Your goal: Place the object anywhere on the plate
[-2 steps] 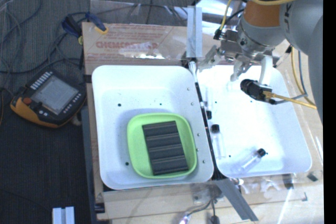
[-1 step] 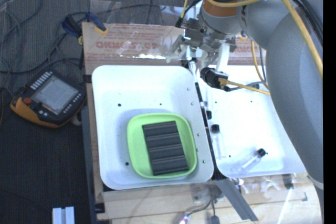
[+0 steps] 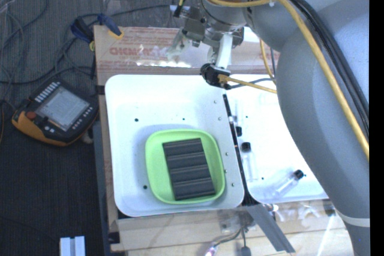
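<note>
While the block [image 3: 189, 169] lies on the plate [image 3: 155, 150], the end effector's [image 3: 179, 48] grip is unclear.

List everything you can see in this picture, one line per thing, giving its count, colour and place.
bins: two, white, side by side on the bench; left bin, right bin
plate: one, light green, in the left bin, toward its near side
ribbed block: one, dark grey, lying on the plate
bottle: one, clear with a black cap, in the right bin near its front
cardboard sheet: one, brown with red print, behind the left bin
handheld controller: one, grey and orange, on the floor left of the bins
cables: several, dark, on the floor at upper left
arm: one, grey with an orange band, over the right bin
gripper: one, above the cardboard sheet
</note>
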